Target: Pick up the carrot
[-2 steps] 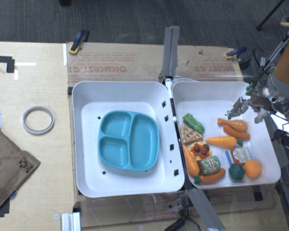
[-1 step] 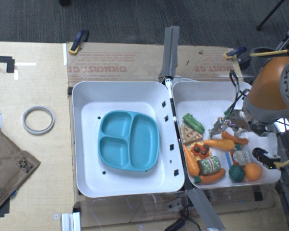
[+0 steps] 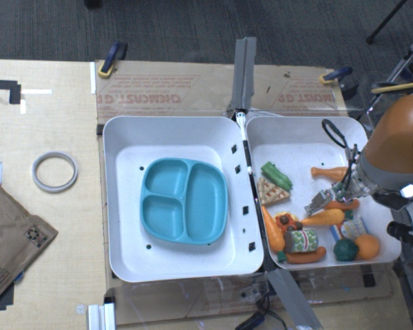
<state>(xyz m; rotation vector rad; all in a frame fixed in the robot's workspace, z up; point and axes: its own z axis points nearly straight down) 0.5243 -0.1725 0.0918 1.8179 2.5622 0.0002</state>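
Carrot (image 3: 272,229) lower right of frame; we see arm (image 3: 392,143) bent low, jaws (image 3: 325,199) state unclear.

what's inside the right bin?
The right bin holds toy food: a carrot at its left wall, a waffle, a green piece, a can, an orange. The gripper and arm cover part of its right side.

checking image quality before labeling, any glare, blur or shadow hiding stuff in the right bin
Camera view: even, soft light, no hard glare on the white bins. Slight overall softness, so the gripper tips among the toy food are hard to resolve. The arm casts only faint shade on the right bin. The carrot by the divider is clearly visible.
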